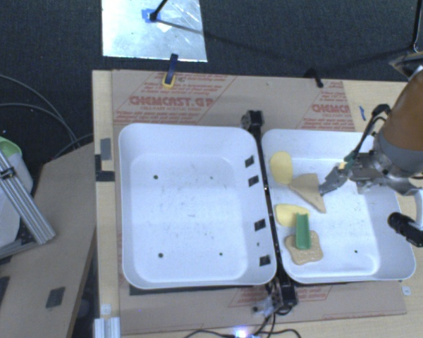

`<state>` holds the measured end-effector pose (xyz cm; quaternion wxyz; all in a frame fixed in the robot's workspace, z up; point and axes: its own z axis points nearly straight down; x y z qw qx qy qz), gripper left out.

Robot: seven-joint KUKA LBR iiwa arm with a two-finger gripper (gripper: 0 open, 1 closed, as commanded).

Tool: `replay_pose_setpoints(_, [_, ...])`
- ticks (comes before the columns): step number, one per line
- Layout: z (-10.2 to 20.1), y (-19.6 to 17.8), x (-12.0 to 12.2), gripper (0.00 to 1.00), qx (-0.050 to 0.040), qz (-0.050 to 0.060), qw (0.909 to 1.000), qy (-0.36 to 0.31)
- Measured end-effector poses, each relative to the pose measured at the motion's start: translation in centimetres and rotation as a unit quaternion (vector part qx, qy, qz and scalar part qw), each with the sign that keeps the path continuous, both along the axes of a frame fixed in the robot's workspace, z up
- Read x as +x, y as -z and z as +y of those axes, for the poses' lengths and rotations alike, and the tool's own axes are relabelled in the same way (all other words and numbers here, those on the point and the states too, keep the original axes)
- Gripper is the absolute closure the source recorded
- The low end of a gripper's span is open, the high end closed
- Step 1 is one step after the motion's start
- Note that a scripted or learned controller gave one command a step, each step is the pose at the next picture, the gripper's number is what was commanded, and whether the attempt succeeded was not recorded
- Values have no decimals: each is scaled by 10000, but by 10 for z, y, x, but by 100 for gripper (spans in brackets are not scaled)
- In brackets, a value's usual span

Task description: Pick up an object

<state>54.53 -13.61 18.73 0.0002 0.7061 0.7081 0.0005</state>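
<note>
Item, task's thing: a tan, flat, wedge-shaped piece (308,190), lying in the right-hand white bin (381,270), right of the frame's centre. We judged it light, thin and probably soft, like foam or play food; likely to flex and slide on the smooth bin floor. Its long axis ran from upper left to lower right, the narrow tip pointing lower right. We would take it across the broad upper part, edge to edge.

Item, gripper (333,183): just at the wedge's right edge, apparently touching; we could not tell how the jaws stood, nor whether they had hold of anything.

Item, neighbours: a yellow oval piece (281,166) above; a yellow lump (287,213), a green block (302,231) on a tan round disc (304,252) below.

Item: left-hand white bin (190,139).
</note>
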Motion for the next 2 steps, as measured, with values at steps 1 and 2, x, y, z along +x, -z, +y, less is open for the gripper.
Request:
replay_pose_setpoints(1, [56, 108, -33, 0, 15, 23, 10000, -22])
replay_pose_setpoints(2, [103, -3, -56, 0, 10, -42, 10000, -35])
